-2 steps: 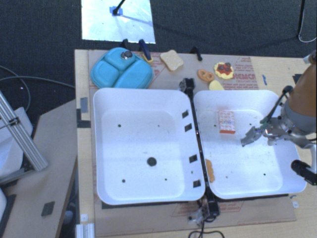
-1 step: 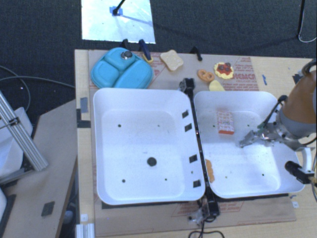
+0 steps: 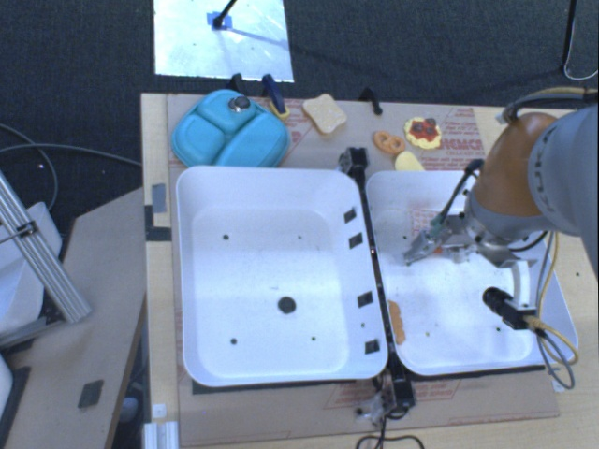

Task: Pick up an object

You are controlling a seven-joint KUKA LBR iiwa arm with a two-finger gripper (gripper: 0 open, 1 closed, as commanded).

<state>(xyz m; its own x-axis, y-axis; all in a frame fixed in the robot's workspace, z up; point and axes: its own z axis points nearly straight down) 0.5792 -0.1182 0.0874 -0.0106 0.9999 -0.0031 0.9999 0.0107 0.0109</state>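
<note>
White plastic makes up both shallow bins on the desk [image 3: 159, 241]. The end effector [image 3: 418, 250] sits low inside the right bin [image 3: 468, 344], toward that bin's left half, with the grey arm [image 3: 552, 171] and its orange band [image 3: 505, 171] rising away to its right. Whether its fingers are spread or pressed together cannot be told, and nothing can be seen between them.

Below the end effector and slightly to its left, a small orange-brown object [image 3: 396, 322] lies against the right bin's left wall, apart from the fingers. It is too small to identify further.

To the left of the end effector, across the dividing walls, the left bin [image 3: 211, 251] holds one small dark round object [image 3: 286, 305] on its floor.

Beyond the bins, above the end effector, several things rest on the desk: a pale yellow piece [image 3: 408, 162] just outside the right bin's far rim, a pretzel-shaped toy [image 3: 387, 142], a round decorated toy [image 3: 423, 132], a slice of toast [image 3: 325, 113], and further left a blue divided container [image 3: 229, 131].
</note>
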